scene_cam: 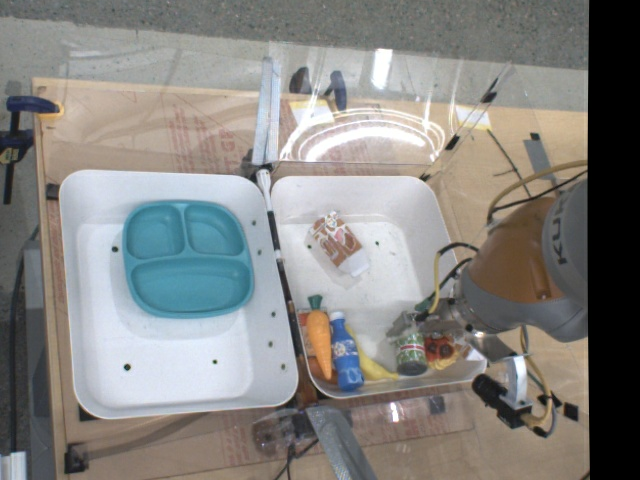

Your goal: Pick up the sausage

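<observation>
My gripper (415, 325) hangs low over the front right corner of the right bin (420, 208), with the grey wrist and its orange band just to the right. Directly below it stand a small green can (408, 354) and a reddish, partly hidden item (441, 348) that may be the sausage. I see nothing held between the fingers.
Along the right bin's front wall lie a carrot (318, 341), a blue bottle (346, 354) and a yellow banana (376, 369). A brown-and-white wrapped pack (337, 245) sits mid-bin. The left bin (90, 268) holds a teal divided plate (187, 258). Cables trail beside the arm.
</observation>
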Action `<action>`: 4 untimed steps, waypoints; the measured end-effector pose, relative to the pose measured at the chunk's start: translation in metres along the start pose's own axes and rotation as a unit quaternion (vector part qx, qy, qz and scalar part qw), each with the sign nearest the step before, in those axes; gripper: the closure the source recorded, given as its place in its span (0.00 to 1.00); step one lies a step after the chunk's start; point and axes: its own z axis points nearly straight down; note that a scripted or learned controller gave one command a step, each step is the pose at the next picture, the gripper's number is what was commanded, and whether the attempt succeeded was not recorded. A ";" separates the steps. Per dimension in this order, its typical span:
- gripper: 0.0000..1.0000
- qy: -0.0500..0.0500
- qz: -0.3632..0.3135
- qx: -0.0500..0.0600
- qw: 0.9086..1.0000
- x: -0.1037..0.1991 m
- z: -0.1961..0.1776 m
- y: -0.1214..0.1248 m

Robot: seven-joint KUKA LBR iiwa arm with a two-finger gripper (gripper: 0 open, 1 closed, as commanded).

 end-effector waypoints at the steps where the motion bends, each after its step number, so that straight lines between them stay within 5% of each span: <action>1: 0.00 0.008 -0.007 0.003 1.000 0.010 0.003 0.002; 2: 0.00 -0.003 -0.119 -0.001 0.993 0.102 -0.071 0.000; 3: 0.00 -0.008 -0.166 -0.008 0.986 0.108 -0.007 0.068; 4: 0.00 -0.008 -0.214 -0.009 0.977 0.061 -0.008 0.125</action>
